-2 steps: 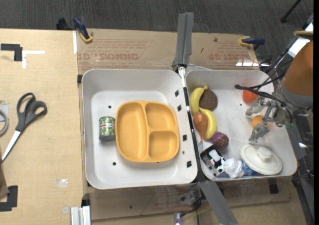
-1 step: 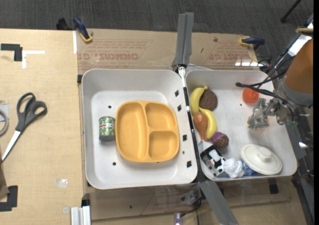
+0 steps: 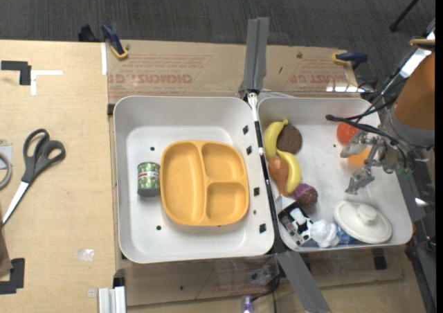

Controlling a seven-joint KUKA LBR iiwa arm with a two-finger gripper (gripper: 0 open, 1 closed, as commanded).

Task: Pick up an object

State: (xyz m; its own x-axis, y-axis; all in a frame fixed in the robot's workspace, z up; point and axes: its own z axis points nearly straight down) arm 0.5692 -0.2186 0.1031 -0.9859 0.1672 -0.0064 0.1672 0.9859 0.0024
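Note:
My gripper (image 3: 357, 164) hangs over the right part of the right bin (image 3: 320, 166), its two metal fingers spread apart, so it is open. A red-orange object (image 3: 347, 132) lies under and just behind it, and an orange patch (image 3: 357, 159) shows between the fingers; I cannot tell whether they touch it. Further left in this bin lie a banana (image 3: 284, 156), a brown ball (image 3: 290, 140), an orange-brown fruit (image 3: 277, 168) and a purple piece (image 3: 306, 195). A white lidded bowl (image 3: 363, 221) sits at the front right.
The left bin (image 3: 131, 228) holds a yellow divided plate (image 3: 205, 182) and a small green can (image 3: 148, 179). A black-and-white item (image 3: 294, 221) and a crumpled white wad (image 3: 324, 234) lie at the right bin's front. Scissors (image 3: 33, 161) rest on the bench at the left.

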